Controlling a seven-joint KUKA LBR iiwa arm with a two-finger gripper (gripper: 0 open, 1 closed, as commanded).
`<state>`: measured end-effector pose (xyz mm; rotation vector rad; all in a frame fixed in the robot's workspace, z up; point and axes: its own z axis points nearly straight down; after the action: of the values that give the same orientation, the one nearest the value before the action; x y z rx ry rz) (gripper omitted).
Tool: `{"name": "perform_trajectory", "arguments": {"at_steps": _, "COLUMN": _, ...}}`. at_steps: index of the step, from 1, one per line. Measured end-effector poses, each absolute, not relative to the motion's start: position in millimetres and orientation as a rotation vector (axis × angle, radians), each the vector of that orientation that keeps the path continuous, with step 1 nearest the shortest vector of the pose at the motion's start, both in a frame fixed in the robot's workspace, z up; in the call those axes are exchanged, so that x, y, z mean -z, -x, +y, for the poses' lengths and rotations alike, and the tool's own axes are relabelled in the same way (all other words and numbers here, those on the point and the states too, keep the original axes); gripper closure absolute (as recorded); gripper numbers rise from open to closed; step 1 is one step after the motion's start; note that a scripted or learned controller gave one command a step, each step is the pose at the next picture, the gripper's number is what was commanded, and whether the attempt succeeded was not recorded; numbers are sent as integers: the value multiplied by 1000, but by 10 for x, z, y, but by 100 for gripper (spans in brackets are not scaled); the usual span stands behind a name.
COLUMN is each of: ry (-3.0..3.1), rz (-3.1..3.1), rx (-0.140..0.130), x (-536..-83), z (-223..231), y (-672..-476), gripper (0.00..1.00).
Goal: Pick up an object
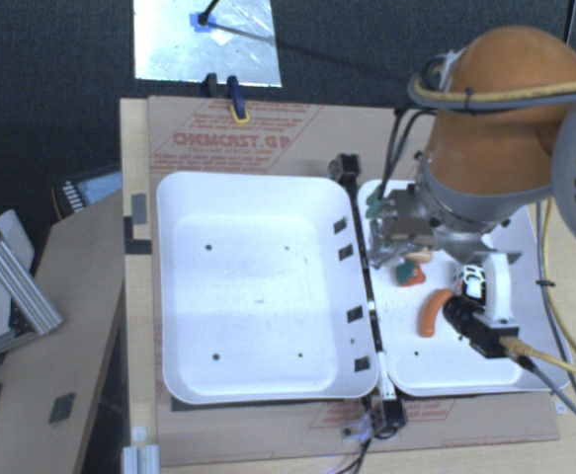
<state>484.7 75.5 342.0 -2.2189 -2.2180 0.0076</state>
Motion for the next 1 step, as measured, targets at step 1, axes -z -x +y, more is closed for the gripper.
{"name": "perform_trajectory", "arguments": {"at_steps": 1, "ry": 2217, "rz": -2234, "rx": 18, "x": -4380, "z": 1158, "y": -4873, "gripper": 100}}
